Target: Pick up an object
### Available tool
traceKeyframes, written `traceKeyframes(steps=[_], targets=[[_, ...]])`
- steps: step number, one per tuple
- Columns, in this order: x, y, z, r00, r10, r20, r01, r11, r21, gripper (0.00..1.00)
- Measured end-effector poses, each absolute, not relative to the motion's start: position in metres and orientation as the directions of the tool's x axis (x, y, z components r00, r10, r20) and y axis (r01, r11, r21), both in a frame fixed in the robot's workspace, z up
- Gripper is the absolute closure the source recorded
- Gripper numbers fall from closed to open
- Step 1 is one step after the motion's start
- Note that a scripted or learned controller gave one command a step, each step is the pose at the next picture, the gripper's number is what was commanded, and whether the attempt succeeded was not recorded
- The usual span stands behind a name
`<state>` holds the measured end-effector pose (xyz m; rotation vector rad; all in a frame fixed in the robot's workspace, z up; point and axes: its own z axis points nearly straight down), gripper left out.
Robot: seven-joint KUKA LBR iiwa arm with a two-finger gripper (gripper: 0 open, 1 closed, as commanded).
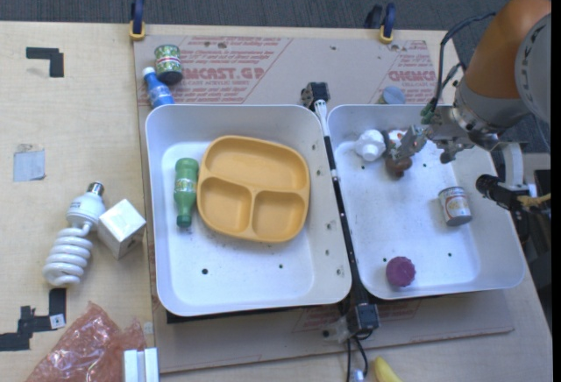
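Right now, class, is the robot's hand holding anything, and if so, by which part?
It cannot be told. The hand is low in the right bin, beside the white object, but nothing is visibly gripped by it.

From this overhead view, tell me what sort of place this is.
Probably a robot grasping test bench: two white bins clamped on a board, the arm's tool reaching in, and odd props such as a yellow divided plate and small can.
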<state>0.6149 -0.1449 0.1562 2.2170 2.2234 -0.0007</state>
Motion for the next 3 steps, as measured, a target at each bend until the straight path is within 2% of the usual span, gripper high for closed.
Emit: traceKeyframes(steps=[1,2,3], targets=[[0.574,-0.114,0.093,0.001,1.000,-0.001,1.000,-0.001,0.000,0.00],[0.652,-0.170,0.215,-0.003,1.000,-0.002,1.000,0.003,0.001,0.00],[0.596,-0.165,0.093,0.000,1.000,-0.001,1.000,0.000,0.000,0.00]])
